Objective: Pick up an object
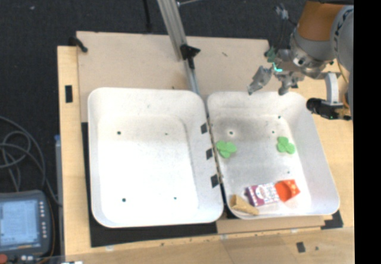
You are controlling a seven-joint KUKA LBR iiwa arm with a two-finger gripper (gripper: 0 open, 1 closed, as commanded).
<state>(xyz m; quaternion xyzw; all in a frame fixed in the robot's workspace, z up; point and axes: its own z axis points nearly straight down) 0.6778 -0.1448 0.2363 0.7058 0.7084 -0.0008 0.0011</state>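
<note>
Nothing is picked yet: the grey two-finger gripper [271, 82] hangs spread and bare above the far rim of the right shallow white bin [317, 138], where the purple-and-orange packet [271, 192] lies near its front wall.

Green pieces [226, 149], purple-and-orange packet [271, 192], white bins [149, 97]
</note>
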